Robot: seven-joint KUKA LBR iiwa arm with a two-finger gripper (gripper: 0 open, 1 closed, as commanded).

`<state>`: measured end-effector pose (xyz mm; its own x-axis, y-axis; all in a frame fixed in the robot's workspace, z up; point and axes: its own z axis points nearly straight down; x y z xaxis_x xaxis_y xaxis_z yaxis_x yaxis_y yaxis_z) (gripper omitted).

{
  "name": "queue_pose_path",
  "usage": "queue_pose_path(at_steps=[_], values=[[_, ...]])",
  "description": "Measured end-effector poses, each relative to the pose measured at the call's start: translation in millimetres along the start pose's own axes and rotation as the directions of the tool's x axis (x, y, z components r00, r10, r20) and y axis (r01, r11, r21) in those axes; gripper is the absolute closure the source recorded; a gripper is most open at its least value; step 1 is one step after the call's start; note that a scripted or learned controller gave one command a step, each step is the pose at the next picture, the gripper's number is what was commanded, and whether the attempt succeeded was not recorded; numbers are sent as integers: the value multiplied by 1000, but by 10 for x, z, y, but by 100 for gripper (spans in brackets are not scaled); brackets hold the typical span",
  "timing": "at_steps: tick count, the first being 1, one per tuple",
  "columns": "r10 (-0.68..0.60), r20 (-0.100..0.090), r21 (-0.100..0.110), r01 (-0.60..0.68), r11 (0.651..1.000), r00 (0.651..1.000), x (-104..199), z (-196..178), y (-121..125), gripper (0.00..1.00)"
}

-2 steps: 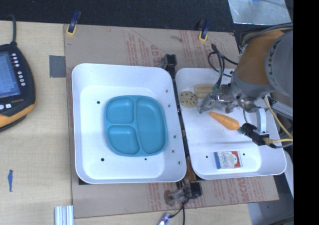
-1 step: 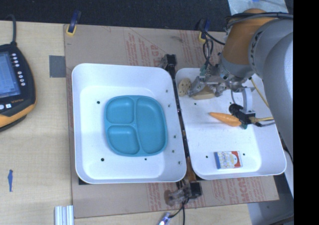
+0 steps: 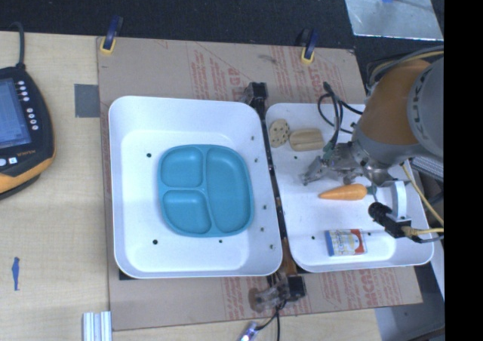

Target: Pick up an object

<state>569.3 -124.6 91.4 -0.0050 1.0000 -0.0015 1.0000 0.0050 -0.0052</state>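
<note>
In the right bin (image 3: 302,256) lie an orange carrot (image 3: 343,193), a tan oblong block (image 3: 306,139), a round speckled cookie (image 3: 280,133) and a small flat packet (image 3: 345,242) with red and blue print. My gripper (image 3: 315,173) hangs low over the middle of this bin, just above and left of the carrot and below the tan block. The grey arm with its orange band (image 3: 389,109) comes in from the right. Nothing shows in the gripper's grasp.
The left bin (image 3: 136,249) holds a blue divided plate (image 3: 204,188). A teach pendant (image 3: 19,124) rests on the bench at the far left. Cables (image 3: 332,109) trail by the wrist, and a black fitting (image 3: 389,219) sits near the bin's right side.
</note>
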Motion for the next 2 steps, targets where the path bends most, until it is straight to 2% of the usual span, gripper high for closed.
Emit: queue_pose_path(at_steps=[1,2], values=[[-3,1,1,3,1000,1000,-8,-105,3,100],[-3,1,1,3,1000,1000,-7,-104,2,0]])
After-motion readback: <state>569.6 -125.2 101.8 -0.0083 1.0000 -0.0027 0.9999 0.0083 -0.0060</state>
